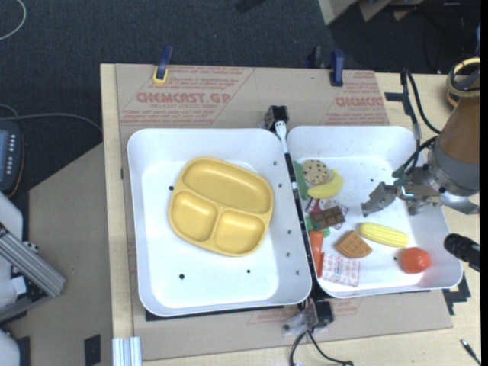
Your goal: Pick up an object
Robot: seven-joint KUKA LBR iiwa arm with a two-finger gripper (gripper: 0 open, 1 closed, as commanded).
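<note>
Two white bins sit side by side on the bench. The left bin (152, 204) carries a yellow divided tray (221, 206), lying roughly at its centre. The right bin (358, 139) carries all the toy food, mostly along its left wall and near edge: a cookie (313, 171) and a banana (326, 187) up by the left wall, a brown chocolate piece (329, 218) below them, a carrot (316, 246) against the left wall, a packet (341, 270) at the near edge, a waffle (353, 245) mid-bin, a corn cob (383, 235) just right of it, and a tomato (414, 260) near the near-right corner.

The gripper (379, 199) hangs over the right half of the right bin, above the corn cob and apart from it, pointing toward the bin's middle. The fingers look spread with nothing between them, though the slanted view makes that hard to be sure of; call it open and empty.

Progress: nothing is picked yet. Every item rests on the bin floor. Closest candidate is the corn cob, with the waffle next. Left to do: descend onto an item, close, lift clear.
</note>
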